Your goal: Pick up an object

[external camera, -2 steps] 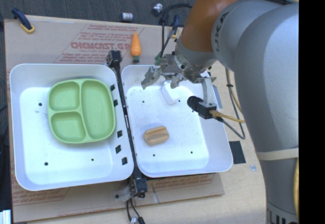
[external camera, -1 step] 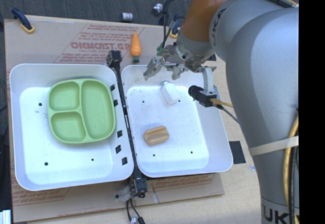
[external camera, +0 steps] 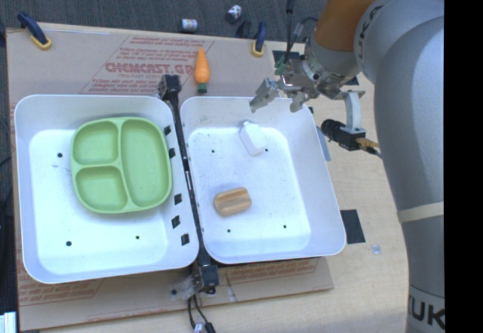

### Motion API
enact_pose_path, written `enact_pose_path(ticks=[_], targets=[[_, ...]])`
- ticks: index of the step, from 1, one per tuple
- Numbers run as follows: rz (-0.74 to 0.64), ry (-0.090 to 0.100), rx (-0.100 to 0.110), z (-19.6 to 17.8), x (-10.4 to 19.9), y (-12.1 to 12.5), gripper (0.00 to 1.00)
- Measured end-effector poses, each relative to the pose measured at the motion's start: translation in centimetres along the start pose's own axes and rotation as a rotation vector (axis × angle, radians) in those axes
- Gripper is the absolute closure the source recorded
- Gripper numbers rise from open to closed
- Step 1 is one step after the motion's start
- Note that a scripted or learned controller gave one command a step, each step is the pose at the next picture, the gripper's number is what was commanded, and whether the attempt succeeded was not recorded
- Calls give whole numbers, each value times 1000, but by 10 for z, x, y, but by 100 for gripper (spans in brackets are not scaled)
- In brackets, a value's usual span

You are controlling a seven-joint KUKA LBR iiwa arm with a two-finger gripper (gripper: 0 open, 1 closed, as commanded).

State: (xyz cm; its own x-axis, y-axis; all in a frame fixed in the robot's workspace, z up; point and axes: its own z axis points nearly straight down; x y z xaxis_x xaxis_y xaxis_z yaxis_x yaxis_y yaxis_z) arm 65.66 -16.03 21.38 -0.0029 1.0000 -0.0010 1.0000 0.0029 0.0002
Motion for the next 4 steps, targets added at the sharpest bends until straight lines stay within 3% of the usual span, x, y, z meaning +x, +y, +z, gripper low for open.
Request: enact_pose_path(ticks=[1,2,3,4], targets=[[-2,1,5,55,-23,-1,0],[-2,0,-1,-14,-43,1,0],[-3,1,4,39,-50,-33,0],[-2,1,-1,6,-51,0,0]])
